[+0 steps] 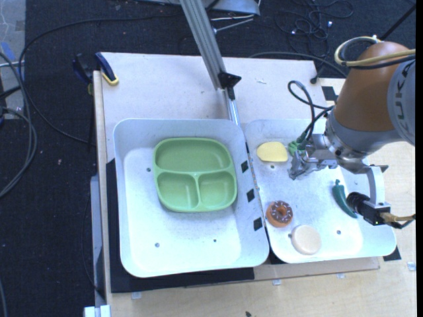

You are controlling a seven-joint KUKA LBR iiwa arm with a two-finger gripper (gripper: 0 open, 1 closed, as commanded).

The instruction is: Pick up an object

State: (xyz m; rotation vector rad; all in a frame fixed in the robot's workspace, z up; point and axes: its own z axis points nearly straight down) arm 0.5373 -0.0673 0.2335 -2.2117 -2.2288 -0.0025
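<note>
- Gripper (297, 171): hangs low over the back part of the right bin (380, 246), its tip pointing toward the divide between the bins. Whether its jaws are apart or together I cannot tell from here; nothing is visibly held.
- Yellow piece (271, 152): the nearest candidate, lying in the right bin's back left corner, just beside the gripper tip on the side toward the left bin and a little farther back. Rounded, its long axis running roughly across the bin. A short sideways shift would, by my judgement, bring the tip over it.
- Donut (279, 213): brown with sprinkles, flat in the right bin near the divide, toward the front from the gripper, apart from it.
- Cream disc (306, 239): just in front of the donut, near the front rim.
- Teal tool (341, 199): slim, lying under the arm's side, partly screened by the black fitting.
- Green divided plate (195, 174): in the left bin (132, 243), well apart from the gripper.
- Obstruction: the bin wall close behind the yellow piece may crowd a grasp.
</note>
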